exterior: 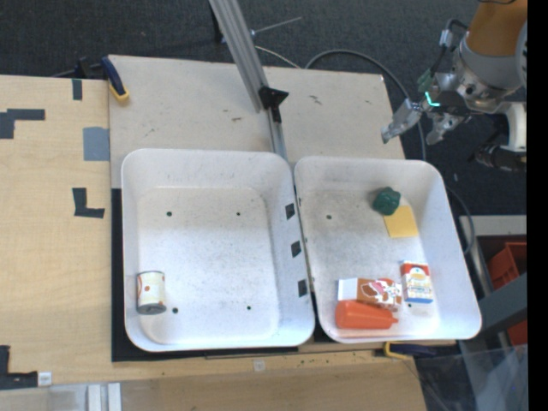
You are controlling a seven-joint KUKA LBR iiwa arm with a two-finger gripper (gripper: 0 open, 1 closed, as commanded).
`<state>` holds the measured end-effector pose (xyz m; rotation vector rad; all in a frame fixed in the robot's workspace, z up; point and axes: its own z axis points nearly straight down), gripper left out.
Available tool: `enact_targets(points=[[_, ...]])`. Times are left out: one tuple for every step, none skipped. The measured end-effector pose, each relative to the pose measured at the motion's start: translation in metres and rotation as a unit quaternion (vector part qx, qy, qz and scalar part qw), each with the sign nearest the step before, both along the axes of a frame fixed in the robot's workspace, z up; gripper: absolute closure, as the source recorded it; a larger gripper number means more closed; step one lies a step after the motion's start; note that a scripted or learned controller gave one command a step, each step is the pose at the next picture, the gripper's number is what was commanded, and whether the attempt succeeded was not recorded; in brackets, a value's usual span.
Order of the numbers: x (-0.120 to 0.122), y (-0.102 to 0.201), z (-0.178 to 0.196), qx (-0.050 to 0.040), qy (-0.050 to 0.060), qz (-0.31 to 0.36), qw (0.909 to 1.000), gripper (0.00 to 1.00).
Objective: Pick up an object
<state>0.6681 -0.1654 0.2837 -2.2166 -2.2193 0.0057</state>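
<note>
So the gripper hung past the right bin's far corner, jaws spread, holding nothing. Closest pick was the green lump near that corner; I'd drop straight down, centered.

A robotics lab or test cell: a grey arm with an orange band reaches over a plywood bench marked with tape patches. Below and left of its gripper sit two shallow white bins, an aluminium rail and loose cable on dark carpet.
</note>
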Motion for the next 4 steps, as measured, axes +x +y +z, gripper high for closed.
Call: enact_targets(points=[[0.001, 0.000, 0.003, -0.0010, -0.002, 0.001, 1.0000, 0.00], [-0.004, -0.006, -0.044, -0.0009, 0.000, 0.000, 1.0000, 0.00], [-0.006, 0.003, -0.091, -0.0005, 0.000, 0.000, 1.0000, 0.00], [-0.002, 0.010, -0.152, -0.0005, 0.000, 0.000, 1.0000, 0.00]])
